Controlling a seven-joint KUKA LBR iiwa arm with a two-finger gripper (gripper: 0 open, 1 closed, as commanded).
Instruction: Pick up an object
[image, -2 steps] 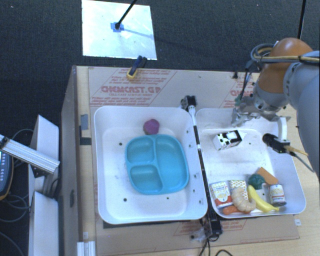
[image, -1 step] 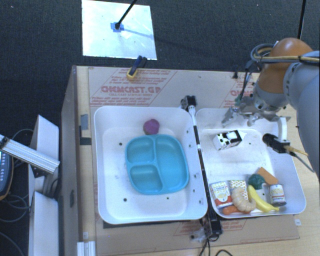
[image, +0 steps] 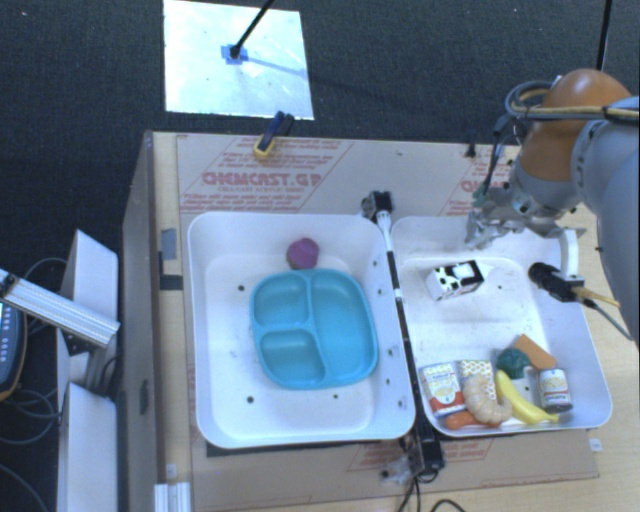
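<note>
Gripper (image: 487, 232) hovered over right bin's (image: 590, 370) far edge, jaws' state unclear; black-and-white carton (image: 456, 279) lay just beside, apart.

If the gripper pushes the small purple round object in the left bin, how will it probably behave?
The small purple round object looks rounded, so it may roll. It seems small and probably light. It lies near the blue divided plate, which could stop it on that side.

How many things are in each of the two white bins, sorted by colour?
Left bin:
Blue: 1, divided plate
Purple: 1, small object
Right bin:
Black and white: 1, toy
Yellow: 1, banana
Green: 1
Orange: 2
Tan: 1
Other small packets and jar: 3
Total: 11
</note>
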